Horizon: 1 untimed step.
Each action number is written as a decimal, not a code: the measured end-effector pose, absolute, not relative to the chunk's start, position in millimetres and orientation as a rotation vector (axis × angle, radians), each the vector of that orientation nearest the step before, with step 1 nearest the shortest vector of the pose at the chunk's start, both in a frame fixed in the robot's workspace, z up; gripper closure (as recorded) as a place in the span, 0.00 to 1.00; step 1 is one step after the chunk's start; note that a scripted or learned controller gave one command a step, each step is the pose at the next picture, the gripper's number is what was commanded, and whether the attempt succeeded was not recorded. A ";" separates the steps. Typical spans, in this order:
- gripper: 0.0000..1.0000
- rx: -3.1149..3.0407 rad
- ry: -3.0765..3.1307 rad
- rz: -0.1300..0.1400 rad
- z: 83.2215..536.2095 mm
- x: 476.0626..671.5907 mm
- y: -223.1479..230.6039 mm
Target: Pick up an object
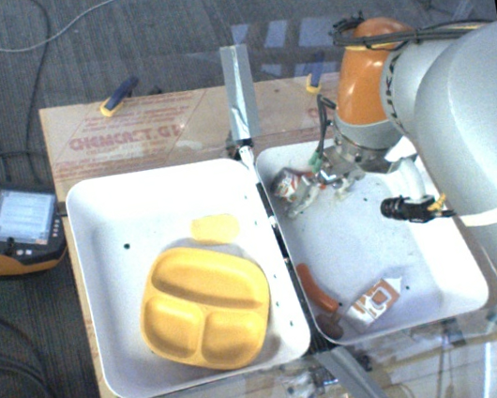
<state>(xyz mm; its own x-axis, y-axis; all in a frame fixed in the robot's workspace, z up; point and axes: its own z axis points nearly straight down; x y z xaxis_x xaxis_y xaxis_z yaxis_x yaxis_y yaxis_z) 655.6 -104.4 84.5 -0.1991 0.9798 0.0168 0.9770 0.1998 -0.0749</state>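
My gripper [293,189] hangs low over the far left corner of the right bin [430,256], close to the wall between the bins. A small cluttered shape with red and green bits sits right at its tip, and I cannot tell whether that is part of the gripper or a separate thing. Along the right bin's left wall lies a reddish-brown sausage-shaped object [316,290]. A small white and orange packet [377,298] lies near the front of that bin, with a dark little item [333,327] beside it.
The left bin [100,219] holds a large yellow compartment tray [206,305] and a small pale yellow piece [215,229] behind it. The grey arm [466,136] covers the right bin's right side. A teach pendant [11,230] lies on the floor at the left.
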 end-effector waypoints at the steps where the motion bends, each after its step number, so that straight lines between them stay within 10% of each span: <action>1: 0.00 -2.022 -2.312 0.070 83.8 655.1 -104.9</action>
